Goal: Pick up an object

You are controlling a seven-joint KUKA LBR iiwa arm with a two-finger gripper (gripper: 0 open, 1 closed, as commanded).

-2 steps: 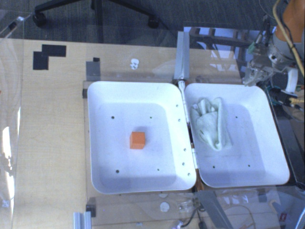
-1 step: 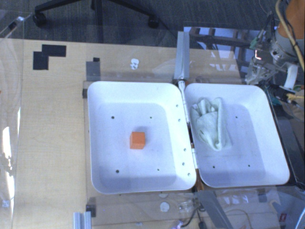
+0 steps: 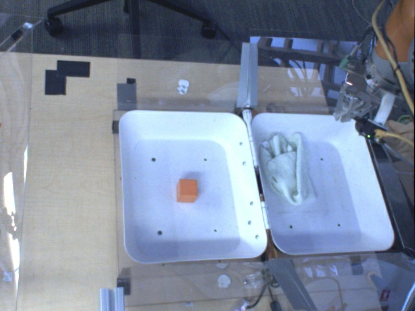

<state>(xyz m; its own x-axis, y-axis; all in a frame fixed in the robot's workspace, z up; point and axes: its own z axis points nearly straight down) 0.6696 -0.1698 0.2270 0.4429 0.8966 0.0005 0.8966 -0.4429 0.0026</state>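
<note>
Above the right bin's (image 3: 363,173) far right corner the gripper (image 3: 348,109) is hovering, whether open or closed I cannot tell; cube (image 3: 187,190) and cloth (image 3: 285,167) are lying unpicked, so nothing is done yet

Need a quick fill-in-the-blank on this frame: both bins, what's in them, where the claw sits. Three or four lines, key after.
1. The orange cube lies in the ____ bin of the camera view.
2. The crumpled white cloth lies in the ____ bin.
3. The claw is near the right bin's ____ right corner.
4. The cube's colour is ____.

Missing words: left; right; upper; orange
</note>
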